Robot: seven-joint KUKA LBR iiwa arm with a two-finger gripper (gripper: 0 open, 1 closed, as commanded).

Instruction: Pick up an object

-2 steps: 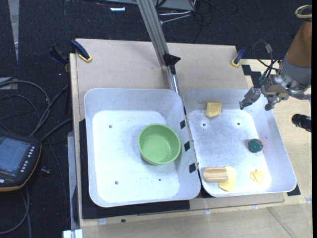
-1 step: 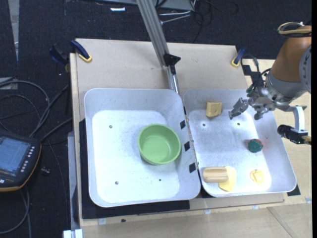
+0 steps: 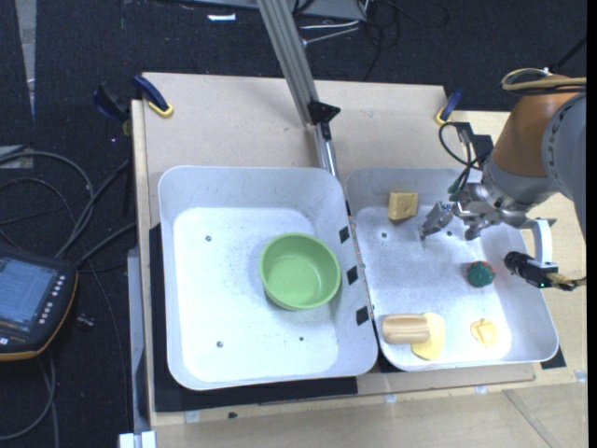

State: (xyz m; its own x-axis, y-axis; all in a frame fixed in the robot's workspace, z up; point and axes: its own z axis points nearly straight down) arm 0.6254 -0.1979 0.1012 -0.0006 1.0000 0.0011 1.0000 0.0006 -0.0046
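- Wooden bench (image 3: 233, 119) on dark carpet, two white bins side by side.
- Left bin (image 3: 187, 250): green bowl (image 3: 300, 271).
- Right bin (image 3: 522, 343): gripper (image 3: 454, 224) hangs spread open, empty, near the tan block (image 3: 403, 205).
- Block looks light, probably squishy foam; pinch its flat sides.

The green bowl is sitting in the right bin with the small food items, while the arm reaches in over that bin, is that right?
Not quite. The camera view shows the green bowl in the left bin, alone. The small food items, such as the tan cube and the teal ball, lie in the right bin, and the arm does reach in over that bin.
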